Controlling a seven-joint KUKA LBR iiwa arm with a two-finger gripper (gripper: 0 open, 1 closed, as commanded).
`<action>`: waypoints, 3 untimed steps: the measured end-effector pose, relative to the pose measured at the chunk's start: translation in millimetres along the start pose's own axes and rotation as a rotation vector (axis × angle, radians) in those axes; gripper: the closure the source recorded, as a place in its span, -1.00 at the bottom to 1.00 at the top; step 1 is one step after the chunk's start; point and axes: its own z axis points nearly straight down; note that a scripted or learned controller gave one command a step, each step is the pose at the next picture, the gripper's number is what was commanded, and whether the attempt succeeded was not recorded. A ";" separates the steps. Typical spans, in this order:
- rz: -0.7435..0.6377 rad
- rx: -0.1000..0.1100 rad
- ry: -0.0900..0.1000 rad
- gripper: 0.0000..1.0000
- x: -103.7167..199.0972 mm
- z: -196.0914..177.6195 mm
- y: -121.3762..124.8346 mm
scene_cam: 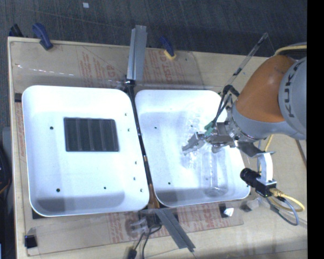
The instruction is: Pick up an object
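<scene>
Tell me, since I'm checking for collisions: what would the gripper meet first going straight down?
Probably the clear plastic bottle lying in the right bin, just beside the gripper; depth is unclear.

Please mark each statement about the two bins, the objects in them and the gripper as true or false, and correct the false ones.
1. The dark grey ribbed block lies in the left bin. True.
2. The gripper is above the left bin. False: it is over the right bin.
3. A clear plastic bottle lies in the right bin. True.
4. The dark grey ribbed block is between the gripper's fingers. False: it lies flat in the left bin, far from the gripper.
5. The arm enters from the left side of the view. False: it reaches in from the right.
</scene>
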 end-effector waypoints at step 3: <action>0.251 -0.001 0.000 -1.00 3.4 27.4 109.6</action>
